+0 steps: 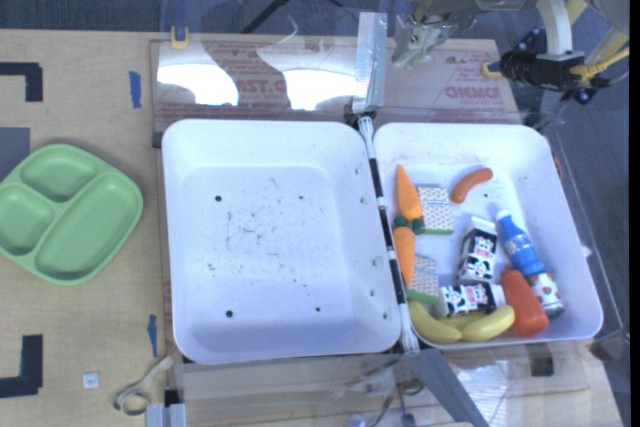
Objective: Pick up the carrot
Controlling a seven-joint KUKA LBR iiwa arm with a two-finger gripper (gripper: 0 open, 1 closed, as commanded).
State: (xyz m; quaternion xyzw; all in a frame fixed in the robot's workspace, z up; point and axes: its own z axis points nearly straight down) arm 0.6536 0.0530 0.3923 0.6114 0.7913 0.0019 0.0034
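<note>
Left to right. Far left of the gripper, a pale green three-compartment plastic plate [66, 212] lies on the light wooden bench top [90, 75], which carries black corner marks and blue tape tabs. Next, the left shallow white plastic bin [190, 155] sits below and left of the gripper, its floor scuffed with grey marks.

Right shallow white plastic bin [530, 155]: below the gripper, well apart from it. Two orange tapered toy carrots lie end to end along this bin's left wall. Upper carrot [406, 195]: long axis near vertical in the camera view, narrow tip toward the far rim, wide end toward the near rim. Lower carrot [404, 255]: same axis, green top at its upper end meeting the upper carrot.

Crowding, further right: a checked packet [434, 205] touching the upper carrot; a small orange-red sausage [471, 183]; two black-and-white patterned cartons [478, 255]; a blue-and-white bottle [520, 245]; a red pepper-like piece [525, 303]; a yellow toy banana [462, 325] along the near rim, just below the lower carrot.

Two-finger gripper [412, 43] hangs above the clear panel behind the bins, near the metal divider post, holding nothing between its fingers; whether the jaws are open or closed I cannot tell. Floor beyond the bench is dark grey carpet.
</note>
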